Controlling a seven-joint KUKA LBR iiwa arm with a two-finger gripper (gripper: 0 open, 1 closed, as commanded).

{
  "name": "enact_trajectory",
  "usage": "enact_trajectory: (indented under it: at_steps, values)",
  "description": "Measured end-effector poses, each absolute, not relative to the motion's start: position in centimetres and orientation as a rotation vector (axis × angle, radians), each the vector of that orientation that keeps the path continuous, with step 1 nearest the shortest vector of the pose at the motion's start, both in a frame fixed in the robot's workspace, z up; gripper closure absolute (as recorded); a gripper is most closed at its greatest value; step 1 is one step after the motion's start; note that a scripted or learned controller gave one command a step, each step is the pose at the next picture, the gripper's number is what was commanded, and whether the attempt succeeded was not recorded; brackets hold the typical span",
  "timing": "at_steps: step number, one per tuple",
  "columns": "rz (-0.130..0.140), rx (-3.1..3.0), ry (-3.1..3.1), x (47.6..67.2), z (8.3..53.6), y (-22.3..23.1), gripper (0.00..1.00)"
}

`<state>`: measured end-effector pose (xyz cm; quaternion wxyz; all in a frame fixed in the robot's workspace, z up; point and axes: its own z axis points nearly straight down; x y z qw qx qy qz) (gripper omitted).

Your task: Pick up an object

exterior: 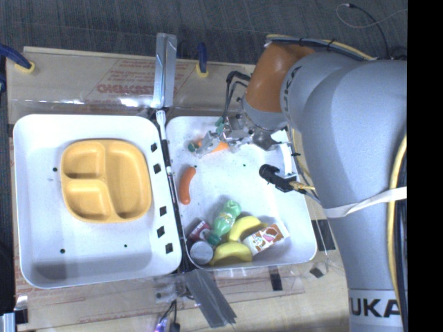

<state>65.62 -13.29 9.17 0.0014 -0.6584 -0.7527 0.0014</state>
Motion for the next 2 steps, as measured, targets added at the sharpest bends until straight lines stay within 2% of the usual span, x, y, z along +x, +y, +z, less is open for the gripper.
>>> enact_trajectory:
  at_steps: [1, 2]
  values:
    - [0.001, -1.588, -2.707, 51.5, 10.8, -11.0, 0.0]
    - [-0.01, -1.352, -2.851, 48.2, 9.8, -13.3, 0.0]
